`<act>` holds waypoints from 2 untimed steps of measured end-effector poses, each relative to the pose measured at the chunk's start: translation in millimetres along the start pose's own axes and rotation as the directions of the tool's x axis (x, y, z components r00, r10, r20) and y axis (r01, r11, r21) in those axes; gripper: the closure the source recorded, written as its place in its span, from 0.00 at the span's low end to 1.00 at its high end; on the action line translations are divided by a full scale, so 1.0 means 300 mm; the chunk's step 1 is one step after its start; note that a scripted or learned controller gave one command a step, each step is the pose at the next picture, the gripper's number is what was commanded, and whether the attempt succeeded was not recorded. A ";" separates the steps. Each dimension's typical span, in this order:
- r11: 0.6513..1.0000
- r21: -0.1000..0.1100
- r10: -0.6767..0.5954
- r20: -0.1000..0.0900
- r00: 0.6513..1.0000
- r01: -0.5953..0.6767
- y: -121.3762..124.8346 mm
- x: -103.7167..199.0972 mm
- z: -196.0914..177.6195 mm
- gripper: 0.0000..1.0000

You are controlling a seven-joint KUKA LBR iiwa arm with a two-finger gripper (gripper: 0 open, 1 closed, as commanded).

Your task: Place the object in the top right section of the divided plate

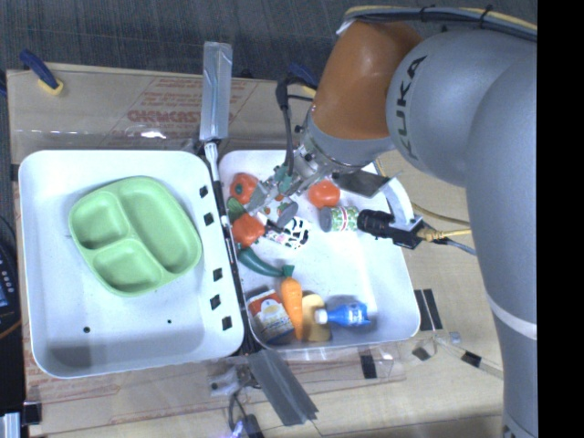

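The green divided plate [135, 234] lies in the left bin, with three sections and nothing in them. My gripper [278, 202] hangs low over the upper left part of the right bin. It is open, with nothing between its fingers. Just under and around it are a red-orange tomato [242, 188], another orange-red piece [247, 230] and a black-and-white spotted item [295, 236]. A third orange-red piece [324, 193] lies just right of the gripper, beside a small green-labelled can [343, 219].
A dark green vegetable [260, 264], a carrot [290, 303], a red packet [269, 314], a yellow piece [316, 319] and a blue bottle [351, 315] crowd the right bin's front. The bin divider wall [219, 235] stands between the bins. The arm's bulk covers the right bin's far right.
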State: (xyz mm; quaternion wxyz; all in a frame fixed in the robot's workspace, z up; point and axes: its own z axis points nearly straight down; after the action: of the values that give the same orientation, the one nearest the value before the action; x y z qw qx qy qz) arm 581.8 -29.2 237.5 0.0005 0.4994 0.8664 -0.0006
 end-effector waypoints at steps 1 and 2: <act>0.997 -0.002 0.075 -0.001 0.997 -0.075 -0.220 -0.065 -0.279 1.00; 0.997 0.000 0.075 -0.002 0.997 -0.075 -0.220 -0.065 -0.276 0.00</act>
State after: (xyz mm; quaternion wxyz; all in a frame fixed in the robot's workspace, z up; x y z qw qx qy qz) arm 534.3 -78.9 320.5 -0.0002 0.5316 0.8470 0.0000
